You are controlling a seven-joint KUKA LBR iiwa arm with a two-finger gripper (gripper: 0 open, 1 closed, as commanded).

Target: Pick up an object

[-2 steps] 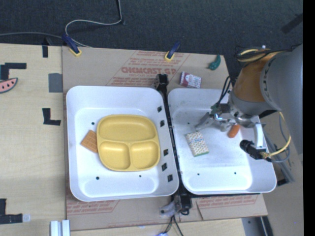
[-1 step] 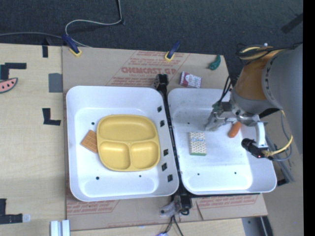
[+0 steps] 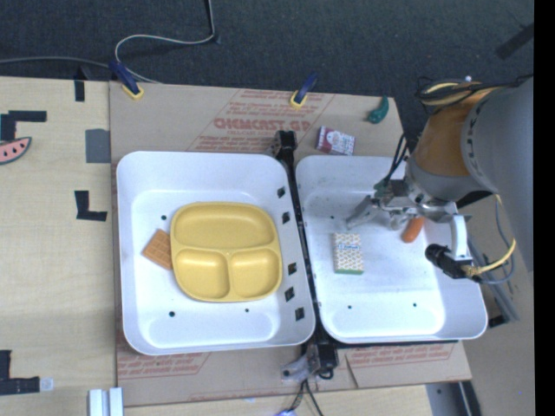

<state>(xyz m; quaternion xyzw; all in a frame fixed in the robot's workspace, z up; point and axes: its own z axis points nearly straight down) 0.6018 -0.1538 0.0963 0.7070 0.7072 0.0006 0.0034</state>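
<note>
From my remote seat: the hand hangs low in the right white bin, its metal fingers splayed apart and holding nothing. The small flat box with a pale patterned face lies on the bin floor just below and beside the fingertips, apart from them. A small orange object sits close under the wrist; I can't tell what it is.

The left white bin holds a yellow compartment tray of plastic, with a tan cracker-like square tucked at its left edge.

Risks as I judge them: the box is thin and lies flat, so fingers closing from this offset may skate over its top or nudge it away. A descent slightly off centre would pinch one corner only, and it would swing and drop. The dangling cable could snag the bin rim.
</note>
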